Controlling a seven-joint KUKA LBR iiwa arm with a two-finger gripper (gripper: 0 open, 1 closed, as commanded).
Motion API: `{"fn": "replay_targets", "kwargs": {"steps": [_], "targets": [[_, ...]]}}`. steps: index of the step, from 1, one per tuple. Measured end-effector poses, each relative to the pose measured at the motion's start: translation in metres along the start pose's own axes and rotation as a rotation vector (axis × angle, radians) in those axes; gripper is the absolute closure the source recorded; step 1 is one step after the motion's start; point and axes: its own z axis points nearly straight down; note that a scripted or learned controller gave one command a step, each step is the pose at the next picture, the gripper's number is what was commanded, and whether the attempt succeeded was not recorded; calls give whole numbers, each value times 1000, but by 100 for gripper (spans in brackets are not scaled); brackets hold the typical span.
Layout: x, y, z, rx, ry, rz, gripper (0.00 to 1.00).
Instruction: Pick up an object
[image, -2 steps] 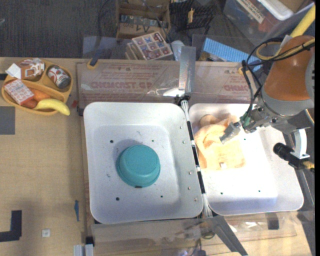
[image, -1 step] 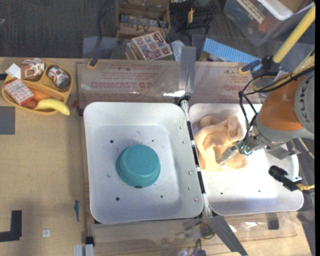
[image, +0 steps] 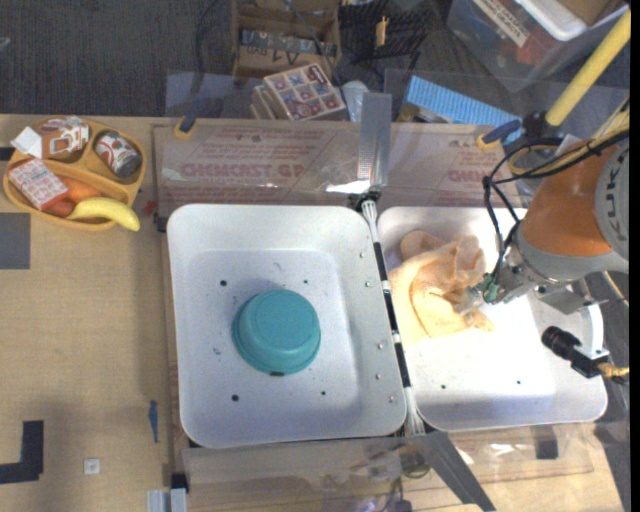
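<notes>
I'm leaning in from the right over the right bin (image: 520, 405), and my gripper (image: 487, 297) is sitting low at the right edge of a crumpled yellow-orange cloth (image: 440, 285). The tip is right against the fabric, touching it or very nearly so, but from up here the end of the tool is small and dark against the folds, and I honestly cannot tell how far open it is, or whether any cloth is caught in it. I'm not calling that a hold.

The cloth is lying bunched in the upper left part of the right bin, close to the wall shared with the other bin, with a paler rounded lump showing at its upper left edge. My orange wrist band (image: 570, 215) is hanging above the bin's upper right corner, and cables are looping down beside it.

Over in the left bin (image: 200, 240), a teal bowl (image: 278, 331) is resting upside down just below the middle, well apart from me.

Off on the bench at the far left, a yellow tray (image: 25, 195) is carrying a banana (image: 105, 211) and some small packets, well away from both bins.
</notes>
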Motion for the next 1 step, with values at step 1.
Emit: {"fn": "replay_targets", "kwargs": {"steps": [1], "targets": [[74,61,-84,12,7,44,100]]}}
